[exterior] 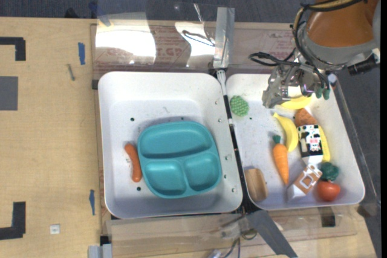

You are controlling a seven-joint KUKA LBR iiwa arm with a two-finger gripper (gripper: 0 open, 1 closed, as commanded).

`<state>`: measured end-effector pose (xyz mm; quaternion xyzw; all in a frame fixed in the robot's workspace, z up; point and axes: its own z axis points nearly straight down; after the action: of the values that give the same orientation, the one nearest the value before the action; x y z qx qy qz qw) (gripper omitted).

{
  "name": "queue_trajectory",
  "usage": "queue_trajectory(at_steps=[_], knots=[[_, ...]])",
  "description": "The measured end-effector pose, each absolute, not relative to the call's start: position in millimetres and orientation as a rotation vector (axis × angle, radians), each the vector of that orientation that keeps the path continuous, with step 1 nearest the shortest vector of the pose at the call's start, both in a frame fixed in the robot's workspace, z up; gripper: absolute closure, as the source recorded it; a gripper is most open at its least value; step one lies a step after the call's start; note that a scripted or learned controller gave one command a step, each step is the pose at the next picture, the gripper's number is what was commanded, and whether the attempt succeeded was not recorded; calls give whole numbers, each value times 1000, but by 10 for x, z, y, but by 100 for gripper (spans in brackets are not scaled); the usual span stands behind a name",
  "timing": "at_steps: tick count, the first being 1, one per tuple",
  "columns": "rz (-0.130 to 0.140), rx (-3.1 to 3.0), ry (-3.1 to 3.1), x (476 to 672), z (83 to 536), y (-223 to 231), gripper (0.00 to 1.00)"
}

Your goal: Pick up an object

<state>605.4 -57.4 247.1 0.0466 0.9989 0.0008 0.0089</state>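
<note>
Two fingers hang from the gripper low over the far end of the right bin, and the slanted view does not let me tell whether they are spread or closed; nothing is visibly caught between them. Just beside the gripper, on its near side, lies the top of a yellow banana, with a second yellow piece and a small orange-brown item touching or nearly touching it. Further from the gripper along the same bin sit a black-and-white box, a carrot, a small white carton, a tomato-like red toy and a tan wooden piece. A green knobbly ball rests apart from the gripper, toward the wall between the bins. Beyond that wall, the left bin holds a teal divided tray with a sausage-shaped orange toy beside it.

As I judge it, the pick has not been made, and the banana cluster is the likeliest target. The risk is crowding: the pieces by the gripper lie packed together, so a descent may land one finger on a neighbour, pushing things aside or pinching two at once. The banana's curved, smooth skin could also slip out as the fingers close.
</note>
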Motion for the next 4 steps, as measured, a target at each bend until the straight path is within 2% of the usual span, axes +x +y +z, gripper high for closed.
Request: queue_trajectory(at_steps=[1,2,3,4], knots=[[0,175,3122,6650,3104,-826,100],[-1,35,3138,5755,2601,-1165,100],[-1,31,3136,5762,2612,-1149,0],[4,-33,3147,5741,1453,-1117,0]])
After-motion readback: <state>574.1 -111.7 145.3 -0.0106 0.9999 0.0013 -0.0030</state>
